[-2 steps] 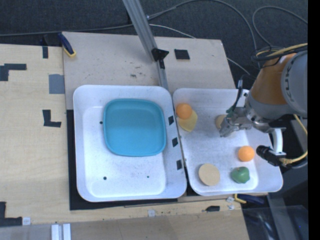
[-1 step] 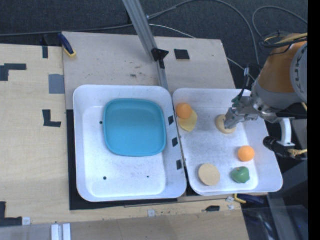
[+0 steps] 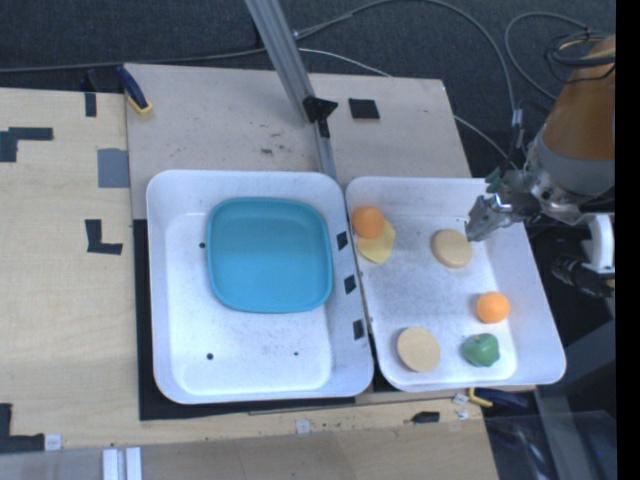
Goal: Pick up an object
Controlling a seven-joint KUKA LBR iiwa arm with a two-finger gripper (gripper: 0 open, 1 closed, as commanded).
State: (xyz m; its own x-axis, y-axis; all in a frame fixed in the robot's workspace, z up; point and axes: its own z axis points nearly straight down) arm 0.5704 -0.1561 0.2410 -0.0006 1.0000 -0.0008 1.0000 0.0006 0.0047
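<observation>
Now the end effector [image 3: 478,220] hangs beside the beige disc [image 3: 452,249], lining up a grab; finger state, can't tell.

Pale wooden bench [image 3: 60,298] on dark carpet [image 3: 120,18]; cables [image 3: 420,13] trailing.

Arm [image 3: 580,118]: bulky rounded housing, broad orange band wrapping the upper segment, pale grey shell below it toward the wrist. Surface looked smooth and slightly glossy. Wrist section behind the claw was darker grey, blocky, with small metallic fittings, detail blurred. Small dark two-finger gripper [image 3: 478,224]: narrow, dark grey to black, much slimmer than the arm above it. Thin grey cables looped over the dark floor behind and above the claw, running toward the arm. White part below the wrist, right of the claw; identity unclear.
</observation>
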